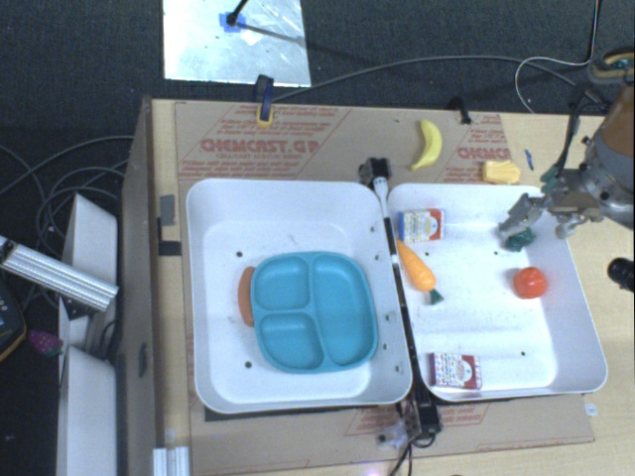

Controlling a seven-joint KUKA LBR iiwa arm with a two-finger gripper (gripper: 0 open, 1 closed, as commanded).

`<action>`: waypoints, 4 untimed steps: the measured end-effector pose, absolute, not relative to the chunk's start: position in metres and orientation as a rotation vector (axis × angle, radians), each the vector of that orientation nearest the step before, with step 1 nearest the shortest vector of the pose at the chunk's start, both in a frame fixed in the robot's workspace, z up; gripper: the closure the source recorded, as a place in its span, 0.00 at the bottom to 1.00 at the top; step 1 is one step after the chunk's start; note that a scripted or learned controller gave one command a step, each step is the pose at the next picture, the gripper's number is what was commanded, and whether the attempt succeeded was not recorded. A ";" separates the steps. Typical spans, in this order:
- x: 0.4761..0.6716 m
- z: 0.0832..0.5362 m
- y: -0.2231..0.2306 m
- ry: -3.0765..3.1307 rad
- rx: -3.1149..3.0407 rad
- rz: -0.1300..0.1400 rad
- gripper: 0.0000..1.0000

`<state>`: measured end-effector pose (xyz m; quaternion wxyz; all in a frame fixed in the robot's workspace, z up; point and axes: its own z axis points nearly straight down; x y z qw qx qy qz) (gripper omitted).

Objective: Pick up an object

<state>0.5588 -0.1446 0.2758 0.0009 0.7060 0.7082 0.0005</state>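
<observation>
Two shallow white plastic bins sit side by side on a brown cardboard sheet (298, 132) printed in red with "CHEMCAST GP" (the same lettering repeats, fainter, farther right). The grey arm (607, 172) enters at the right edge, and its two-finger pincer (533, 222) hangs over the upper right corner of the right bin (580, 350); the fingers stand spread apart with nothing between them.

Just below the pincer lies a small round red-orange tomato-like object (530, 283). Well to its left, a small white carton with a red and green label (421, 225) lies near the bin's top edge; the print is too small to read. Below that carton, an orange toy carrot with a green tip (418, 268) lies slantwise against the divider. A second small white carton with a red label (454, 371), equally illegible, sits far below and left of the pincer, at the bin's bottom edge.

Above and left of the pincer, outside the bins, a yellow toy banana (429, 145) and a pale yellow block (502, 172) rest on the cardboard.

Far left, the left bin (213, 216) holds a blue plastic plate with three compartments (314, 310), which partly hides an orange sausage-shaped piece (244, 297) along its left side.
</observation>
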 end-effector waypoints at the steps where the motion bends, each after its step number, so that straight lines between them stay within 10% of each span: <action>1: 0.607 0.179 -0.141 2.227 2.217 -0.001 0.00; 3: 0.636 0.195 -0.207 2.222 2.215 0.003 0.00; 4: 0.642 0.084 -0.206 2.225 2.217 0.001 0.00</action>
